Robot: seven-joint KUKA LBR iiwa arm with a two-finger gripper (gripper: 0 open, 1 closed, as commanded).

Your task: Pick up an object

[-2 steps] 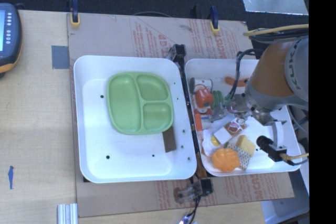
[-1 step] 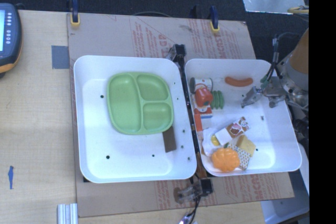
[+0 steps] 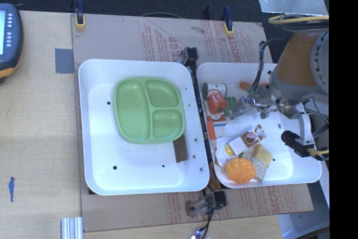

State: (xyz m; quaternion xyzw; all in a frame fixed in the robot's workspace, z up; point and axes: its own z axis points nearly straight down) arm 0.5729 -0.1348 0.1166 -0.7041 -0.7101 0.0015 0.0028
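Here, read from left to right, the bench carries a handheld control unit at its far left edge, then the left bin, which holds a green divided plate and a small brown block just beside the plate's lower right corner. A black divider runs between the two bins. The right bin holds the loose pieces: a red item near the left wall, a white-and-green piece further in, an orange round object at the lower left of the bin, and a yellow wedge-like piece touching a small printed card. The arm enters from the right, its orange band above the bin's upper right corner.

The pincer sits low in the upper middle of the right bin; whether it is open, closed, or gripping anything cannot be told, since the metal parts blur together there.

Judged as a candidate for the pick, the orange round object lies below and slightly left of the pincer, towards the near wall, with the card and wedge between them. It has no marked long axis, so approach angle likely matters little; crowding by the wedge beside it is the probable risk.
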